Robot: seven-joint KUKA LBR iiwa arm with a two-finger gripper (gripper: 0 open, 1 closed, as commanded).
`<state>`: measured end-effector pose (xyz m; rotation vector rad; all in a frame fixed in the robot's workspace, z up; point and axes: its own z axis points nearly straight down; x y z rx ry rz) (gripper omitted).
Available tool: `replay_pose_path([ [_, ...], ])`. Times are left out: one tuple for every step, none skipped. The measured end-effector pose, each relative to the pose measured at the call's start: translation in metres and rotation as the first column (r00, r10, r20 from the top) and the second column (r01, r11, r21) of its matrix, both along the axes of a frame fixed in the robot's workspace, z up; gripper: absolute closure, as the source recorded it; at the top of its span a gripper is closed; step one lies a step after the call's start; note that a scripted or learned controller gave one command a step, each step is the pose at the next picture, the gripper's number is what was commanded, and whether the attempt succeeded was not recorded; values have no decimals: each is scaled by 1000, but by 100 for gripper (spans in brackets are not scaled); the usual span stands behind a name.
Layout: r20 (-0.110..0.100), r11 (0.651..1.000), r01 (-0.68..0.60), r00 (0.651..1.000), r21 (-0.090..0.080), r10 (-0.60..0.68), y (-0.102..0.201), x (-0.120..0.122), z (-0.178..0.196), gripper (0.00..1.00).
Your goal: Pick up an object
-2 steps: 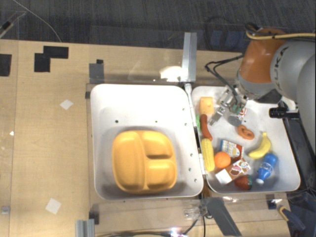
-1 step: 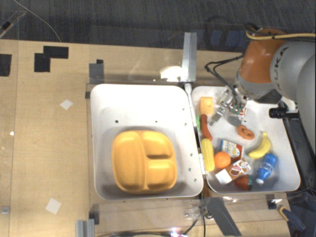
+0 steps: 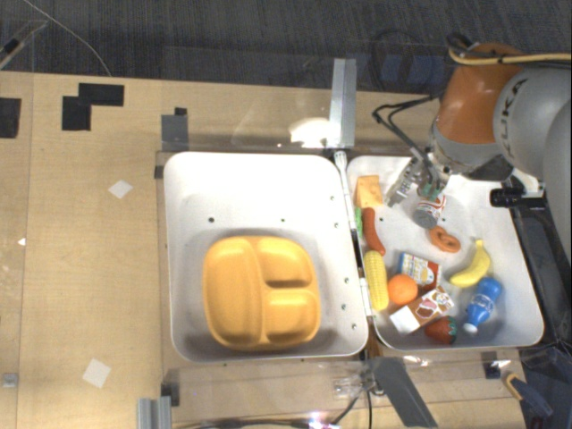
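Overhead, gripper (image 3: 416, 184) near right bin's (image 3: 527, 266) far edge, above toys.

Light wooden bench (image 3: 80, 266) below dark grey carpet floor (image 3: 223, 16).

Two bins are set side by side on the counter (image 3: 80, 266). In the left bin (image 3: 188, 186) a divided tray (image 3: 261, 290) is placed toward the near side. In the right bin (image 3: 523, 320) a banana (image 3: 472, 265), a corn cob (image 3: 375, 280), a bottle (image 3: 480, 306) and an orange (image 3: 402, 290) are gathered near the front.
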<state>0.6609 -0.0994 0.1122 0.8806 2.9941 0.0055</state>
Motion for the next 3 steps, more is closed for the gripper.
replay_pose_path([
  [-10, 892, 453, 892, 9, -453, 58, -21, 101, 100],
  [-19, 788, 616, 788, 0, -615, -41, -76, 30, 100],
  [-16, 792, 611, 792, 5, -611, -37, -74, 32, 0],
])
